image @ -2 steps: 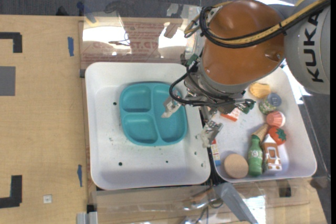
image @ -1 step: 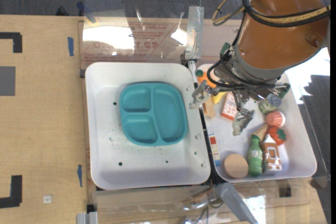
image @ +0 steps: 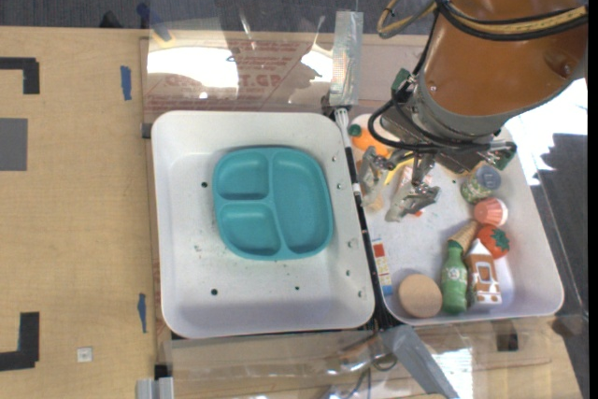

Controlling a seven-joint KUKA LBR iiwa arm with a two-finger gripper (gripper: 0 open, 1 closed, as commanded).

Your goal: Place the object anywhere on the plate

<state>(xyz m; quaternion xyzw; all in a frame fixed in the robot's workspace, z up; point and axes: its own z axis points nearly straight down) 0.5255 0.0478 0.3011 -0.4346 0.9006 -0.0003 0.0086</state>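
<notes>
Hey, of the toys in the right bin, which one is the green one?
The green bottle, near the bin's front edge between the round tan piece and the small white house toy. The others nearby are tan, white or red-orange.

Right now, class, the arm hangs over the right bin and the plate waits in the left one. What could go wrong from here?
1. The toys lie packed together at the right bin's near corner, so a grab could catch two or knock one aside.
2. The gripper hangs over bare floor, apart from them, and may shut on nothing.
3. The plate lies beyond the rim between the bins, where a low carry could snag.
</notes>
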